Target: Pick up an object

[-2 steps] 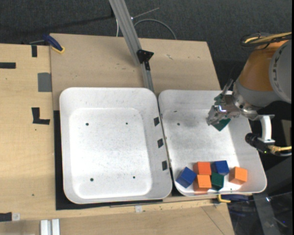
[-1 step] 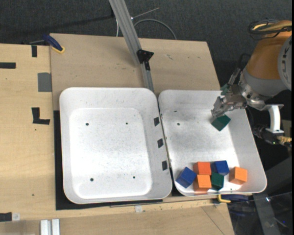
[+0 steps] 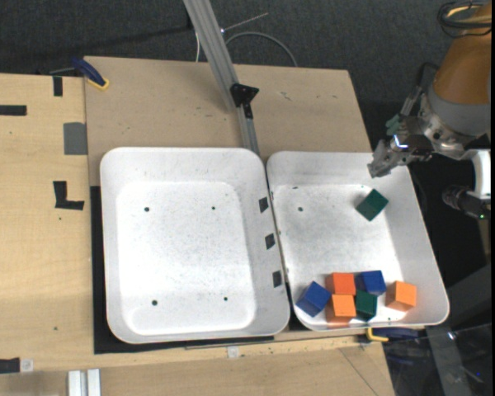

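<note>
A lone green block (image 3: 371, 205) lies in the upper right part of the right bin (image 3: 313, 221). Several more blocks cluster along that bin's front edge: a blue block (image 3: 313, 298), an orange block (image 3: 343, 283), another orange block (image 3: 342, 306), a blue block (image 3: 370, 281), a dark green block (image 3: 365, 304) and an orange block (image 3: 403, 294). My gripper (image 3: 385, 160) hangs over the bin's far right rim, up and to the right of the lone green block, apart from it. Nothing shows between its fingers.
The left bin (image 3: 181, 246) lies beside the right one. A slanted metal pole (image 3: 219, 48) with a black clamp runs down to the bins' far junction. The orange-banded arm (image 3: 466, 73) fills the upper right. Wooden bench surface lies to the left.
</note>
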Controlling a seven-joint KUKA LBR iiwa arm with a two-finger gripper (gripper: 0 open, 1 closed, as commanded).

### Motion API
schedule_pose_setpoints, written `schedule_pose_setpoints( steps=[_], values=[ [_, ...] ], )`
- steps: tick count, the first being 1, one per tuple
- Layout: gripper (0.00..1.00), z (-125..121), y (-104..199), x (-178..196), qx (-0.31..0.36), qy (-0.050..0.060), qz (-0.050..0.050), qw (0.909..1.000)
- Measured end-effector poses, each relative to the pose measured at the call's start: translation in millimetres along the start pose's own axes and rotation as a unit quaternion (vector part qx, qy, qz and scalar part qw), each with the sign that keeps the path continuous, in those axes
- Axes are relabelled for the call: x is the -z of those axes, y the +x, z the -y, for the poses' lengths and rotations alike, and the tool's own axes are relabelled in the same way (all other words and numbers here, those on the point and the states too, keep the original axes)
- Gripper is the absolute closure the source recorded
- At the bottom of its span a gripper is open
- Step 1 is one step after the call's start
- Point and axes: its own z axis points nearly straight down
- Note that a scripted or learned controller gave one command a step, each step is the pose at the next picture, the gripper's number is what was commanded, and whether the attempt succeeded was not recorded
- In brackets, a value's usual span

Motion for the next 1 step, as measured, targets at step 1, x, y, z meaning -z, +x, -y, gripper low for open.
schedule_pose_setpoints(
  steps=[1],
  values=[
    [1.00,-2.2,58.7,0.7,0.002,0.003,-0.001,1.0000]
  ],
)
